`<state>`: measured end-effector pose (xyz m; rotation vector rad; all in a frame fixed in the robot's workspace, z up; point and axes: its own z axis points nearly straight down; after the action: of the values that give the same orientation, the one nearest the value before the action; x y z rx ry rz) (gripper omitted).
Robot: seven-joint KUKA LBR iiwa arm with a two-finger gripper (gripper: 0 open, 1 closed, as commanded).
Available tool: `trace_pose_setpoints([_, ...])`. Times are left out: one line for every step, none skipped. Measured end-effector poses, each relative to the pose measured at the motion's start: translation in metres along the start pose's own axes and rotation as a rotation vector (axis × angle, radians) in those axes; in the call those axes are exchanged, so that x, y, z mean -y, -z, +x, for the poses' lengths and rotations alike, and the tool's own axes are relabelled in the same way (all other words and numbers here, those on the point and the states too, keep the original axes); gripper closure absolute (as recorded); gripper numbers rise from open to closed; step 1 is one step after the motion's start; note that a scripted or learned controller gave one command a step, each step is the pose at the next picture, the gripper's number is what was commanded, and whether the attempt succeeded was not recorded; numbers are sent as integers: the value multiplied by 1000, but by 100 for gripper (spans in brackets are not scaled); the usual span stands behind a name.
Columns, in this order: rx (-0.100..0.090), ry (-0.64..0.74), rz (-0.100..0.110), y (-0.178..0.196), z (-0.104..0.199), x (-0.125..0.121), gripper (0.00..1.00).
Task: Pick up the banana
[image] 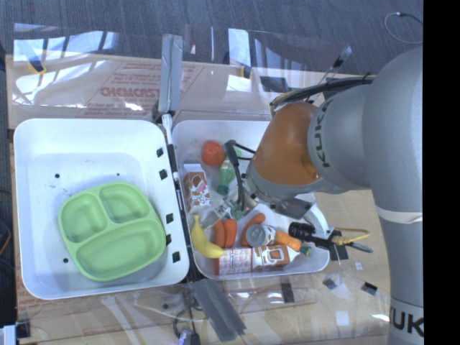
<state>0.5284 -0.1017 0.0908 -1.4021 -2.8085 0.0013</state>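
A yellow banana (204,240) lies curved at the front left corner of the right bin (188,136), against the bin's left wall. My gripper (231,207) hangs low over the middle of that bin, a little right of and behind the banana, among the clutter. The arm's grey body and orange band (287,149) cover the bin's right half. The banana lies apart from the gripper.
Around the banana lie an orange carrot piece (226,232), a tin can (256,234), a bottle on its side (251,259), a snack packet (196,190), a red tomato (212,152) and a green bottle (226,175). The left bin (43,142) holds a green divided plate (111,230).
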Motion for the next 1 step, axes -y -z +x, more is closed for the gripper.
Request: trace_pose_setpoints([-4,-245,2,-1,24,48,0])
